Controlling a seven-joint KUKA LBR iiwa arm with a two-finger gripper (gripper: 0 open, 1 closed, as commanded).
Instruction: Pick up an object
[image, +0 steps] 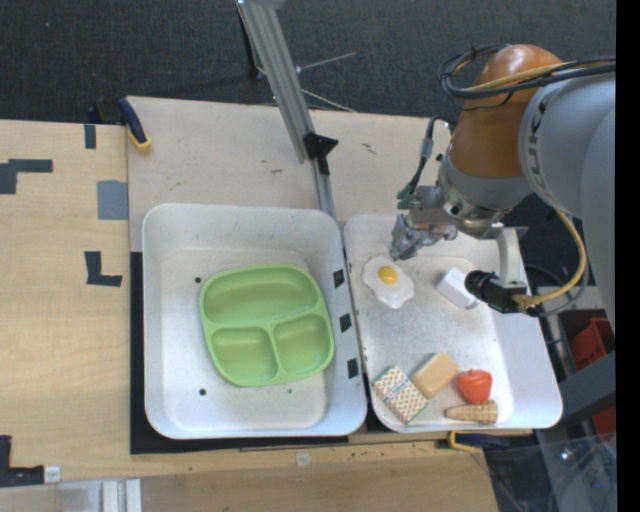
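Note:
My gripper hangs over the back of the right bin, just above and behind a toy fried egg. Nothing shows between its tips. A small white block lies to the egg's right. Near the bin's front edge sit a checkered cracker, a tan bread piece, a red tomato-like toy and an ice-cream cone.
The left bin holds a green three-compartment plate. A grey metal pole slants across the back of the bench above the divide between the bins. A black cable fitting sticks out near the white block.

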